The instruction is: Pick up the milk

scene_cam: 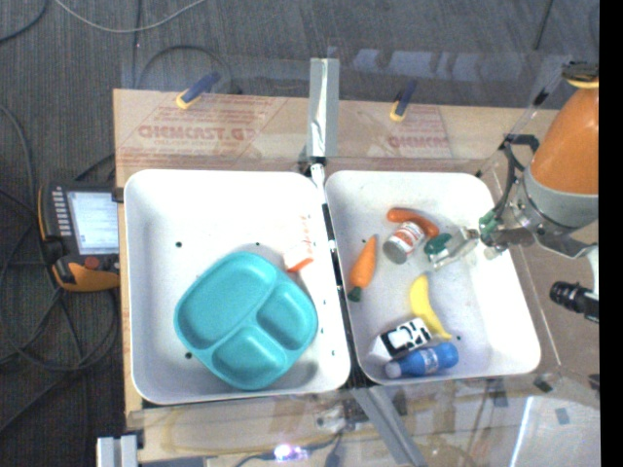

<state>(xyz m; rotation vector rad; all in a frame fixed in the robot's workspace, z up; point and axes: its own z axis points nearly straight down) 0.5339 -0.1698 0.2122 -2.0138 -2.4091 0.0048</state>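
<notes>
Two shallow white bins side by side on a worktop: left bin, right bin.

Left bin: teal plastic divided plate; small orange scrap just beside its upper edge.

Right bin: orange toy carrot near the dividing wall; short tin with a grey end; red sausage-shaped piece above it; yellow banana; blue plastic bottle lying along the near wall.

Task item: small black-and-white milk carton, lying at the near end of the right bin, wedged between the banana's lower tip and the blue bottle, apparently touching both.

Handling, as a judgement: probably light and fairly stiff, a boxy shape with flat faces (likely smooth, so prone to slip). Best taken across its shorter width, from above, clear of the bottle and the banana; crowding by the neighbours the main risk.

Gripper: low over the upper right of the bin, near the tin, well apart from the carton. Jaws open or closed: cannot tell at this slant.
</notes>
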